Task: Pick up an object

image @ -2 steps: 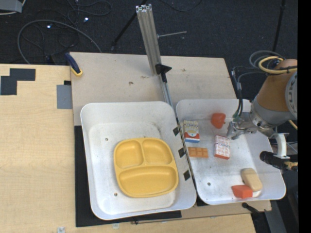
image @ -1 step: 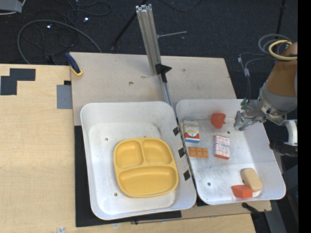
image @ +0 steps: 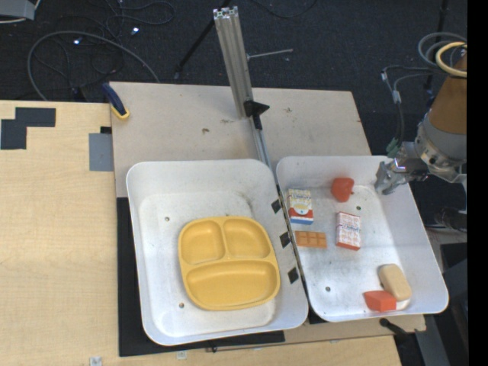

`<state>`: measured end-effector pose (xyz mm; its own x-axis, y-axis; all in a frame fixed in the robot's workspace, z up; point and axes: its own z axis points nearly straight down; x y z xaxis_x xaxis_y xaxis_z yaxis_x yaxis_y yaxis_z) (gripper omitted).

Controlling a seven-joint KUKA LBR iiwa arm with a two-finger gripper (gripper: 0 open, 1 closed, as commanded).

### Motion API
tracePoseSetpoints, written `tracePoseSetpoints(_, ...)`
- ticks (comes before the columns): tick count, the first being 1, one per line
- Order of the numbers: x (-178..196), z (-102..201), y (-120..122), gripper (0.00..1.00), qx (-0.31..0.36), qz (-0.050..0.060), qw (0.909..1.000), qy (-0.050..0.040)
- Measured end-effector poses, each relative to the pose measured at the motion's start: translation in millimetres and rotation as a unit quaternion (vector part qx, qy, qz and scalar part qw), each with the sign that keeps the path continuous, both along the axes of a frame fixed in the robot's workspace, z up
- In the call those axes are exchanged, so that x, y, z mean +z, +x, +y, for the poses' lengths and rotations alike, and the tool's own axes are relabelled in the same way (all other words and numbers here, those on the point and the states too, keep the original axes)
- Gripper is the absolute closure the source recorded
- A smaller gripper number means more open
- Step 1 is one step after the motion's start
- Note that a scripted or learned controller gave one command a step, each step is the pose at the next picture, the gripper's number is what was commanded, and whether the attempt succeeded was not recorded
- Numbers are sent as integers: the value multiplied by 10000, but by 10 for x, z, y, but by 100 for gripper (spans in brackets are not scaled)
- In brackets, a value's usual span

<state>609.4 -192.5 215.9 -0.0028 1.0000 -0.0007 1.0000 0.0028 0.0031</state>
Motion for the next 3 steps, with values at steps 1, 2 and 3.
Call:
tracePoseSetpoints(1,534,-8,8,100,-1,-4,10000,-3)
tracePoseSetpoints(2,571,558,54,100,13,27,10000,15)
tracePoseSetpoints(3,407,1027,56,100,10,36,10000,13)
